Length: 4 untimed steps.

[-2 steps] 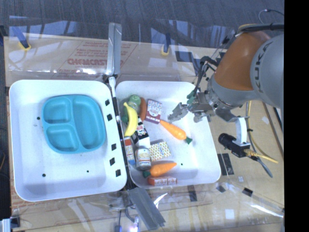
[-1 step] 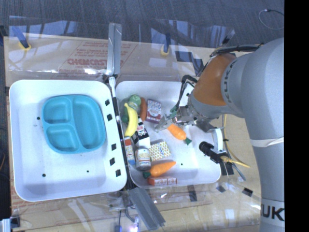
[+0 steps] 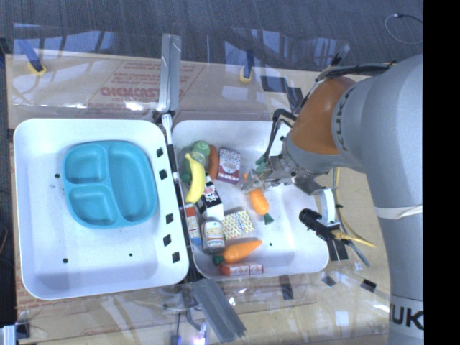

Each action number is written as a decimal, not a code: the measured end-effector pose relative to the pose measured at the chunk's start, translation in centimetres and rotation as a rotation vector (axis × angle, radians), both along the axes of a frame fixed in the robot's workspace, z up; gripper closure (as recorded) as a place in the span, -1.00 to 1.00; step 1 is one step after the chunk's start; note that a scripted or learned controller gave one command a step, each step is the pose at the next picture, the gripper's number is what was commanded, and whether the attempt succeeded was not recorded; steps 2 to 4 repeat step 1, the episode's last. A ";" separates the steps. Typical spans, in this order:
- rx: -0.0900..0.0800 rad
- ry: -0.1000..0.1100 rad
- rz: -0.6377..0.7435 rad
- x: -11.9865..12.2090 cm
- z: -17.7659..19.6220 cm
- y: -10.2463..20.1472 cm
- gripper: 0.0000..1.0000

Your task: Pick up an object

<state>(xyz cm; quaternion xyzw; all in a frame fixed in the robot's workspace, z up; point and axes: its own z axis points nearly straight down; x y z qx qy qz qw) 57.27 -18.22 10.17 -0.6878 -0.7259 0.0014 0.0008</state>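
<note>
Here the gripper (image 3: 260, 172) hangs just above a small carrot (image 3: 259, 202); its grip state I cannot tell

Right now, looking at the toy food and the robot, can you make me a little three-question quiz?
1. True or false: the blue divided plate sits in the left bin.
2. Which lies beside the banana? A) the green vegetable B) a spoon C) a ball
3. Fill in: the gripper hangs over the ____ bin, near an orange carrot.

Key: 1 true; 2 A; 3 right.
</note>
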 end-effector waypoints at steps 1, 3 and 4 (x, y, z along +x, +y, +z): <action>0.001 -0.002 0.092 1.9 12.2 4.0 1.00; 0.001 -0.002 0.092 1.9 12.2 4.0 1.00; 0.001 -0.002 0.092 1.9 12.2 4.0 1.00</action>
